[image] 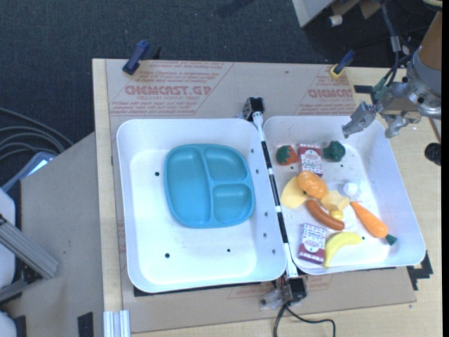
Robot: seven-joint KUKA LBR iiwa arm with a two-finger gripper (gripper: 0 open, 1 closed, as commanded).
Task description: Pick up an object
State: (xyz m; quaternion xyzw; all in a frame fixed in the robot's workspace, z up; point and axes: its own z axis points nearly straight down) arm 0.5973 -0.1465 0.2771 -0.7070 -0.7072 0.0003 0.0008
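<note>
Now, claw (pixel 370 120): fingers apart, holding nothing, above right bin's (pixel 403 188) far edge.
Nearest toy: green vegetable (pixel 334 149), just left and nearer.

Bench (pixel 210 90), surfaced with a tan board printed in red lettering; two shallow white bins lie directly on it, side by side and touching along their inner edges; left bin (pixel 140 244) and right bin (pixel 400 209); a blue clamp (pixel 135 57) grips the far edge of the board at left; a blue-and-yellow clamp (pixel 342 64) grips the far edge at right; black clips (pixel 254 107) sit at the far junction of the bins.
</note>
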